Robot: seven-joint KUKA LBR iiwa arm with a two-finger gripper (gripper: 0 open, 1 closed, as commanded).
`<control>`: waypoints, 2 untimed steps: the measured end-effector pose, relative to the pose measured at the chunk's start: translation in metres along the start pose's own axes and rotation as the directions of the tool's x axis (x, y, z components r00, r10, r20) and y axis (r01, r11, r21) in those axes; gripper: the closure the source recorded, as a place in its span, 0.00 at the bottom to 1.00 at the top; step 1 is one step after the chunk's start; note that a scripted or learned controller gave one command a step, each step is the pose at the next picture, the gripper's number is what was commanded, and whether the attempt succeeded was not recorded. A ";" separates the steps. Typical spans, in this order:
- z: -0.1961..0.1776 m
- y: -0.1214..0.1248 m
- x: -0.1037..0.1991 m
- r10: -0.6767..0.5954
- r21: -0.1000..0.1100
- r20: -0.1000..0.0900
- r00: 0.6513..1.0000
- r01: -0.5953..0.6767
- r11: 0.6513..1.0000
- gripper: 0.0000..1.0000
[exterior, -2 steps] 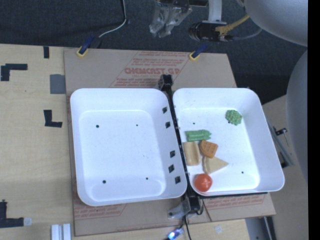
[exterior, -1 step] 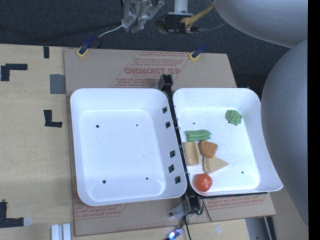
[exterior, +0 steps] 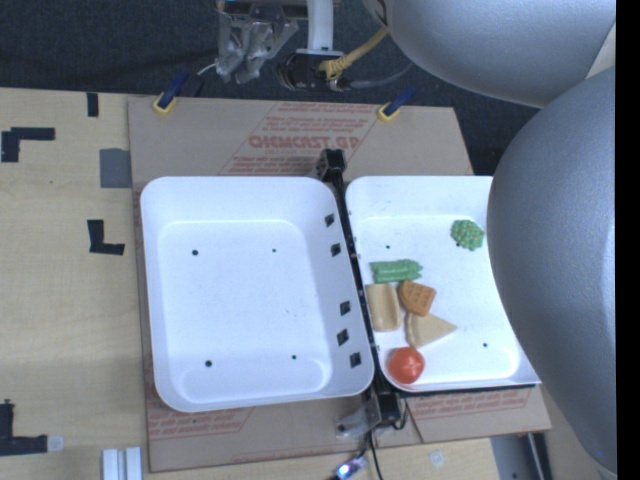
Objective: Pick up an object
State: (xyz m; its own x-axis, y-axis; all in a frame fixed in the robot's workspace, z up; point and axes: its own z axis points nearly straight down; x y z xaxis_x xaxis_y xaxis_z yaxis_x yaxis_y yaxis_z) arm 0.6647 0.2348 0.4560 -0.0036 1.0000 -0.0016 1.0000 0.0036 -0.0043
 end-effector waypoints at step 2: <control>0.171 0.002 -0.002 0.003 0.012 0.005 1.000 -0.003 1.000 1.00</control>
State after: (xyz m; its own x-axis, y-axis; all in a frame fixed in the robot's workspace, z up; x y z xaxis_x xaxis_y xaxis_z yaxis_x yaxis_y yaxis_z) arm 0.6660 0.2324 0.2855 -0.0006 1.0000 -0.0068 0.9999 0.0004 -0.0161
